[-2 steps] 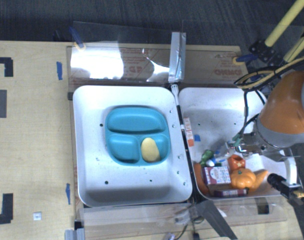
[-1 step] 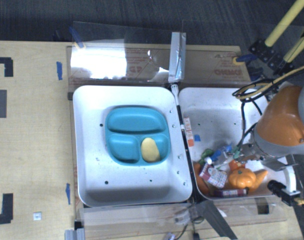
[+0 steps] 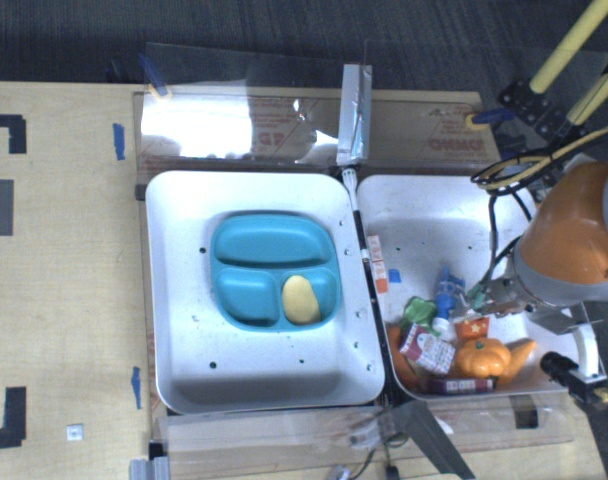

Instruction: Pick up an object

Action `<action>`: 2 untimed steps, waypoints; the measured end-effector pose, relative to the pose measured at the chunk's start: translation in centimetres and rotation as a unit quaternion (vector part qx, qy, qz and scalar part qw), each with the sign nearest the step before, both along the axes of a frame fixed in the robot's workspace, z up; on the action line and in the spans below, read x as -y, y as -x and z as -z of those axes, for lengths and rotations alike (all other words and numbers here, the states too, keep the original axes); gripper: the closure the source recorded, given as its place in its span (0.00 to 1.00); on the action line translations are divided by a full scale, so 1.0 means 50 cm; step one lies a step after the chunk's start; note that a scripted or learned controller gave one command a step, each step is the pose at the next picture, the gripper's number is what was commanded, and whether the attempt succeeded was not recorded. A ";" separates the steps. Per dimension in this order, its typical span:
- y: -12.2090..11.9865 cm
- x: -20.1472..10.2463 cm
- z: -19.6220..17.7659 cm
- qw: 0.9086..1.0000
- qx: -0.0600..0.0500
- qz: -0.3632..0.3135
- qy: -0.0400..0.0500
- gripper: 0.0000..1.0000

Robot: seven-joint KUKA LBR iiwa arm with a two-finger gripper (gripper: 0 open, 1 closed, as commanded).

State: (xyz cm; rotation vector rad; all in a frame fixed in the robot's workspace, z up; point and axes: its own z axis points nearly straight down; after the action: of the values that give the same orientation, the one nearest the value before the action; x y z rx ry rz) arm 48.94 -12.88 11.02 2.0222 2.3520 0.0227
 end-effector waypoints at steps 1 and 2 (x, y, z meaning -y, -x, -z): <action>-0.091 -0.055 0.044 0.999 -0.016 0.048 -0.008 1.00; -0.193 -0.039 0.045 1.000 -0.016 0.018 -0.007 1.00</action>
State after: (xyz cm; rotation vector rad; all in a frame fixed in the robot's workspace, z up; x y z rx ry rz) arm 58.61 -10.93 8.78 2.0859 2.3412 0.0053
